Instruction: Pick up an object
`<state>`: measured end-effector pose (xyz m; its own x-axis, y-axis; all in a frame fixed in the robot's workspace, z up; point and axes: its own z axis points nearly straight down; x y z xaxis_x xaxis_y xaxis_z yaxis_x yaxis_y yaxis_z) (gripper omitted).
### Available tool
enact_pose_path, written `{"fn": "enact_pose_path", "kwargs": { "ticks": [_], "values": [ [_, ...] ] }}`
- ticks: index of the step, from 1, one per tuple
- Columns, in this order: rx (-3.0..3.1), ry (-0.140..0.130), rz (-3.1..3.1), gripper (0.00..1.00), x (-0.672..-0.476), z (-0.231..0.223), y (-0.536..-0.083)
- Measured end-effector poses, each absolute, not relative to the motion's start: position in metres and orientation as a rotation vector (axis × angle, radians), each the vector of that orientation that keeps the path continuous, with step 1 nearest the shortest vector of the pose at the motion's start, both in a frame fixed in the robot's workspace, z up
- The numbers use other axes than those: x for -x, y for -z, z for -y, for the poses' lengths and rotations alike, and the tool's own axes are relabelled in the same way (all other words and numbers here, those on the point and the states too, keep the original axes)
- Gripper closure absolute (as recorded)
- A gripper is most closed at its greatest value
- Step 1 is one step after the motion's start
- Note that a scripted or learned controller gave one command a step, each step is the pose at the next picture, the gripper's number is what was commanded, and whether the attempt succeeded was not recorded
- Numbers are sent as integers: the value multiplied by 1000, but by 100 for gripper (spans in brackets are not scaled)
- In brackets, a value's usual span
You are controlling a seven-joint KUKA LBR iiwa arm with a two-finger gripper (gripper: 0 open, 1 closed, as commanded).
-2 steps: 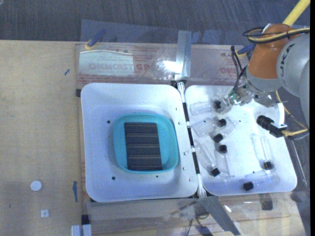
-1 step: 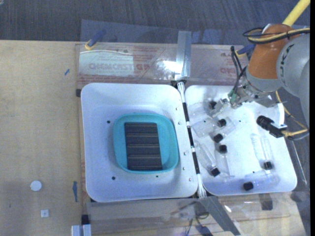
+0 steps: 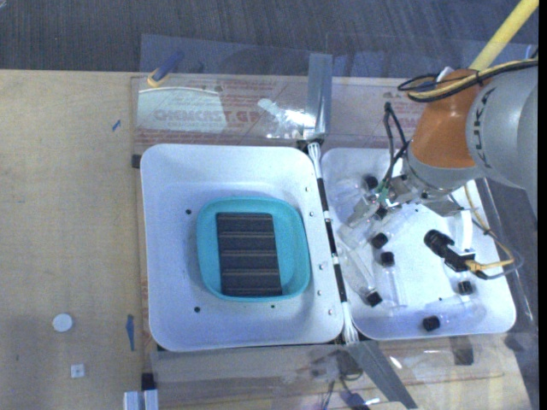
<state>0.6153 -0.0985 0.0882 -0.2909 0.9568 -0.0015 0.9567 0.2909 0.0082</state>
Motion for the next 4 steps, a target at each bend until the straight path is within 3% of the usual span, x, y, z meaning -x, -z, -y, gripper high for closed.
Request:
{"fn": "enact_pose_path", "kwargs": {
  "ticks": [1,2,3,4],
  "values": [
    [-1869,-15,-2514,100,-617,100,-99],
    [-1869,-14,-2514,0,-617,100,-99],
    [-1876,-10,-2509,0,-585,98,-89],
    [-1878,-14,-2505,100,-587,99,-99]
  ]
}}
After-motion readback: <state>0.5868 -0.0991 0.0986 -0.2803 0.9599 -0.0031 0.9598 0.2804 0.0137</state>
